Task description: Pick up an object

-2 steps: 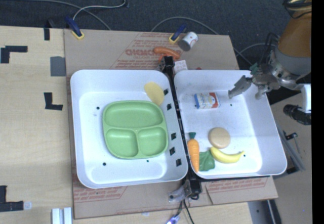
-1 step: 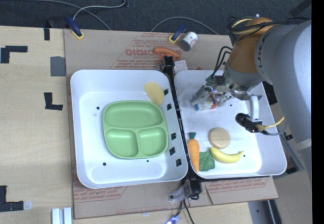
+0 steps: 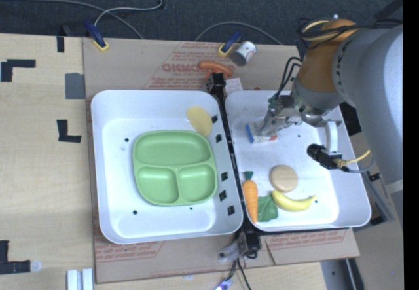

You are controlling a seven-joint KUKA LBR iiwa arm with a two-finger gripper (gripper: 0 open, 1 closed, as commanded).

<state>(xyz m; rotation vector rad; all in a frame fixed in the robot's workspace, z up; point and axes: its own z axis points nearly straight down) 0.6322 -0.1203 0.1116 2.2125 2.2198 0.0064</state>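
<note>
I see the arm (image 3: 366, 79) reaching in from the right over the right bin (image 3: 347, 213). The left bin (image 3: 111, 151) holds a green divided plate (image 3: 175, 167) and a yellow piece (image 3: 200, 120). Cardboard (image 3: 177, 66) under the bins carries red printing, too small to read. The banana (image 3: 292, 201), carrot (image 3: 251, 198) and tan round (image 3: 284, 178) lie near. The gripper (image 3: 272, 124) sits over a small blue-and-red item (image 3: 257, 134); whether it grips, I cannot tell.

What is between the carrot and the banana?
In the camera view, a green leafy piece lies between the carrot and the banana, low in the right bin.
</note>
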